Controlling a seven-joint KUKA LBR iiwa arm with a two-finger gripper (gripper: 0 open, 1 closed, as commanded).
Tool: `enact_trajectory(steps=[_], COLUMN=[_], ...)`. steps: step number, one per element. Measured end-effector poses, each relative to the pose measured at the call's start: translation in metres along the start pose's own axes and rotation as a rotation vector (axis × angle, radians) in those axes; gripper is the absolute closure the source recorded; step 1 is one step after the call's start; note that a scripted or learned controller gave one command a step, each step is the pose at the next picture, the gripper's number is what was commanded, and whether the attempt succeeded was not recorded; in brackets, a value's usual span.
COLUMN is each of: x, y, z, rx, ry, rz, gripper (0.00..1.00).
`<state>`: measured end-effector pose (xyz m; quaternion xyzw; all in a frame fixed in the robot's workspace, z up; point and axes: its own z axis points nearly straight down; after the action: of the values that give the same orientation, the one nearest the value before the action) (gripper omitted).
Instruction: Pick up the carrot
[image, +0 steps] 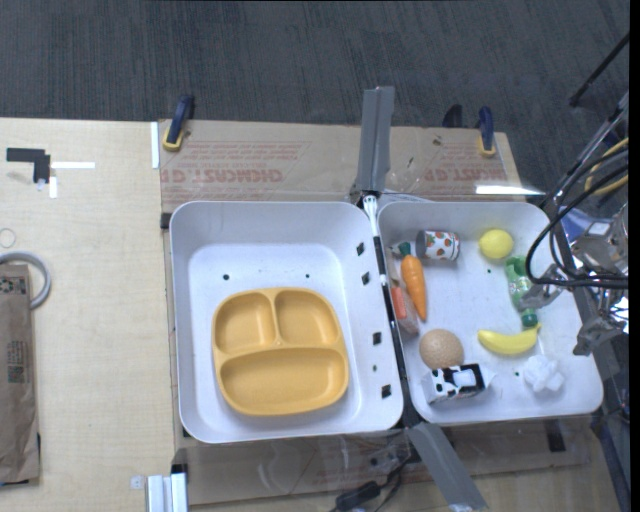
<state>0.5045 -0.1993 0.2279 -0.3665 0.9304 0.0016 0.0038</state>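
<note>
A yellow three-compartment plastic plate lies in the left white bin. In the right white bin, an orange carrot lies near the left wall, well apart from a yellow banana.

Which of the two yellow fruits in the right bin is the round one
The lemon, near the bin's far right corner beside the small can. It is round, while the banana, nearer the front, is long and curved.
</note>
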Motion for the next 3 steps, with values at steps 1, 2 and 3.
enact_trajectory(steps=[1,2,3], x=[-0.017,-0.052,-0.015], y=[0.007,0.068,0.051], z=[0.040,0.058,0.024], rx=[-0.003,-0.006,-0.005], ry=[0.004,0.004,0.002], rz=[-0.398,-0.718,-1.029], gripper=[0.00,0.00,0.00])
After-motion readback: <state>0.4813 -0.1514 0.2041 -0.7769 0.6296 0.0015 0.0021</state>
